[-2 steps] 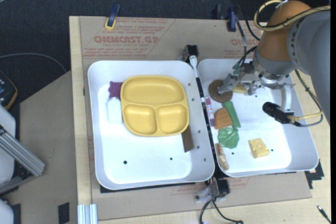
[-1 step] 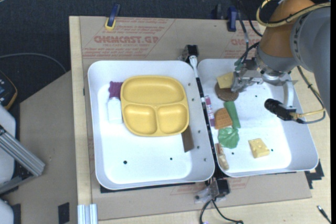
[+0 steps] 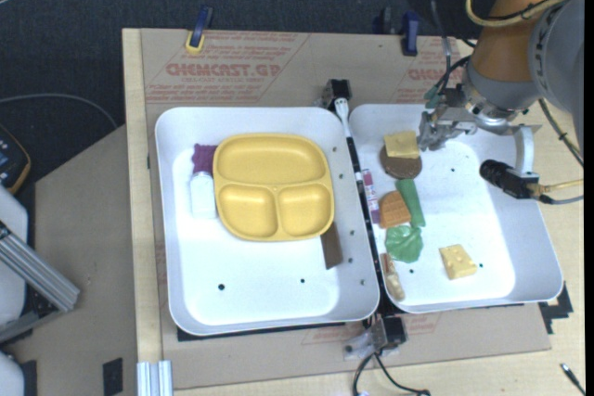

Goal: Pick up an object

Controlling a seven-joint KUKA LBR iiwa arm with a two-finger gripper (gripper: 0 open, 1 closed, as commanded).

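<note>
Landmark: right bin [image 3: 520,241]. Yellow divided tray [image 3: 274,184] fills the neighbouring bin to its left. Gripper [image 3: 432,136] hovers over its upper-left area, grip state cannot tell. Tan block [image 3: 401,146] just left of gripper, atop brown disc [image 3: 402,166]. Cheese wedge [image 3: 458,261] near its lower edge.

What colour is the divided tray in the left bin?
Yellow; the divided tray shows best in the camera view.

Glossy yellow plastic tray [image 3: 274,185] sits in a smooth white plastic bin [image 3: 186,292] on paper-faced board [image 3: 278,60].
</note>
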